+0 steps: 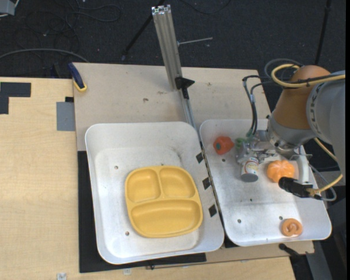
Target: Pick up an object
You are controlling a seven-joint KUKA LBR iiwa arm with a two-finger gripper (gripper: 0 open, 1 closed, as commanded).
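In the right bin [262, 214] lie a red-orange toy with a green tip [223, 145], a round orange object [279, 170] and a small tan ring-shaped piece [290, 227] near the front right corner. My gripper [252, 155] reaches down into the bin's back half, between the red-orange toy and the orange object. Directly below it sits a small grey and white cylinder [249, 172] with a red mark. Whether that cylinder is between the fingers is unclear from this angle.
The left bin [105, 156] holds a yellow divided plate [163, 200]. An upright aluminium post [168, 45] rises behind the bins. Cables [254, 107] loop off the arm's wrist above the right bin's back edge.
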